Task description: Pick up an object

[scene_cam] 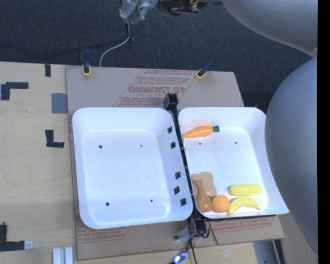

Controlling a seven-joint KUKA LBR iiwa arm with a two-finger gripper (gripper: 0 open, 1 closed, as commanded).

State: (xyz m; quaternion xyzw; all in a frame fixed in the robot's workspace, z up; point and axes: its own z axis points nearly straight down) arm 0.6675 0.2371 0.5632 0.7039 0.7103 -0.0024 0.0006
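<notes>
The right bin [256,114] holds several toy foods. An orange carrot [198,132] with a green tip lies near its far left wall. At the near side sit a tan bread-like piece [204,184] over a brown sausage shape [202,200], a small orange ball [220,204], a yellow corn-like piece [245,190] and a yellow banana [244,205]. My gripper [136,9] is a grey blurred shape at the top edge, over the dark floor beyond the bench and far from both bins. Nothing hangs from it.
The left bin [124,170] is bare white with several small dark dots. A black clip strip [177,154] joins the two bins. Both stand on a cardboard sheet [154,87] held by two clamps. The grey arm body [299,134] looms along the right side.
</notes>
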